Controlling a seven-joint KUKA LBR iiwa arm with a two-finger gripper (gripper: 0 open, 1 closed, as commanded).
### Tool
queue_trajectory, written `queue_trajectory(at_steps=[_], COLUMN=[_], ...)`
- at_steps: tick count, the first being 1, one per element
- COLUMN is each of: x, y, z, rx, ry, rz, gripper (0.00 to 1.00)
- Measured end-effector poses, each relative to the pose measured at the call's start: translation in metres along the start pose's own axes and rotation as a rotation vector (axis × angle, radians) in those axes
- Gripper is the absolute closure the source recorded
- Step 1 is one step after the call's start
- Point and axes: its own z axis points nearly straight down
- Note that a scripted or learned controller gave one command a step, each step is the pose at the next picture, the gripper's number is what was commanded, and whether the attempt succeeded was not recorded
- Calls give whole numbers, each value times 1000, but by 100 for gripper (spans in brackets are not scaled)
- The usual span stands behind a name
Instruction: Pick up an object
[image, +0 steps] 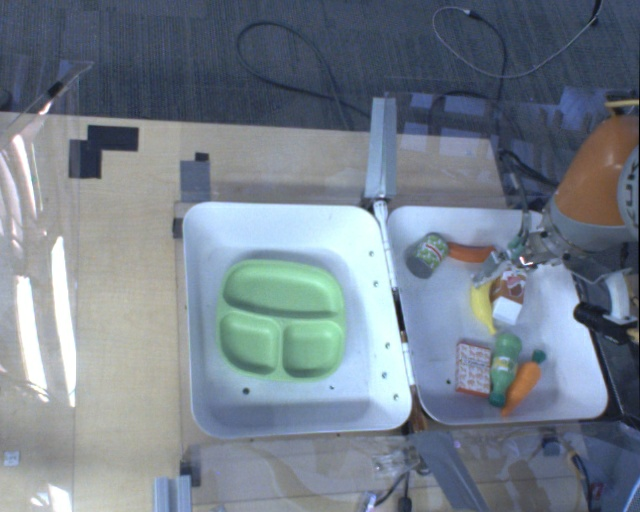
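The two white plastic bins (300, 225) look smooth and a bit shiny. The green plastic tray with three parts (282, 318) looks smooth and matt. The pale wooden surface (120, 330) is flat and smooth. The dark floor (200, 50) looks like rough carpet.

The scene is evenly and brightly lit from above, with only soft shadows cast inside the two white bins (200, 330). Strong white glare streaks are seen on a clear panel (35, 250) along the bench's left edge. Fine detail is slightly softened throughout.
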Motion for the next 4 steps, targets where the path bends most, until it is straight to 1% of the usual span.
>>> queue_trajectory(at_steps=[1,2,3,4], x=[-25,-18,-18,-18], y=[-8,2,2,-25], z=[7,-11,-11,6], rx=[-12,-29,-29,-22], ry=[-16,-5,-5,-18], rz=[-40,-46,-46,-75], gripper=[0,100,0,0])
